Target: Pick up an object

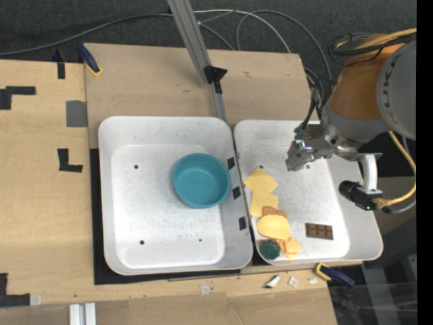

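Note:
My gripper [296, 160] hangs over the upper middle of the right bin [352, 249], pointing down at bare bin floor. Nothing shows between its fingers. Below and to its left lie two yellow flat pieces [260, 181], an orange-yellow lump [274, 225], a small dark teal object [270, 249] and a small orange bit [291, 247] along the bin's left side. A brown chocolate-like bar [318, 231] lies toward the bin's lower right. A teal bowl [200, 180] sits upright in the left bin [122, 202].
A grey metal pole [193, 32] slants down from the top to the gap between the bins. Cables [270, 26] loop behind the right bin. A black fitting with a cable [362, 193] sticks out on the arm's side over the bin's right edge.

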Motion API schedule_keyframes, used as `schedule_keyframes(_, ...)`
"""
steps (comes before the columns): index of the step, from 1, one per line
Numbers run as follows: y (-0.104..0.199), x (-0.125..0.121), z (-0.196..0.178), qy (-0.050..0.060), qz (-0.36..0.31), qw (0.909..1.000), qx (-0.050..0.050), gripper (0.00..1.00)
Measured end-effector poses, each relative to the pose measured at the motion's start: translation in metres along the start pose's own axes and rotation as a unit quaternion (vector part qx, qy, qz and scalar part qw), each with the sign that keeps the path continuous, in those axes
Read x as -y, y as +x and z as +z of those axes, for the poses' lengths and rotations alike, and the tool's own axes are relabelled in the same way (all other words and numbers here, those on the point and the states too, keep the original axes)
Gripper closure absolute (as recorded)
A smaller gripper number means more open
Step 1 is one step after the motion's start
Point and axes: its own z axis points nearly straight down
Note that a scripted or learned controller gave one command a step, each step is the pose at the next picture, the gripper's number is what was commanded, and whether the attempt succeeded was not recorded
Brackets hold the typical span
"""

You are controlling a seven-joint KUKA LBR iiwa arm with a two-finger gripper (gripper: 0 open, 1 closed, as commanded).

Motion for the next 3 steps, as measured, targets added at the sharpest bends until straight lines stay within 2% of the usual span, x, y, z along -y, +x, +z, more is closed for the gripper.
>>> schedule_keyframes(1,0.059,-0.008,-0.011,0.000,-0.003,1.0000,-0.001,1.00)
schedule_keyframes(2,0.121,-0.006,-0.018,0.000,-0.004,1.0000,-0.001,1.00)
schedule_keyframes(3,0.172,-0.013,-0.008,0.001,-0.003,1.0000,0.000,1.00)
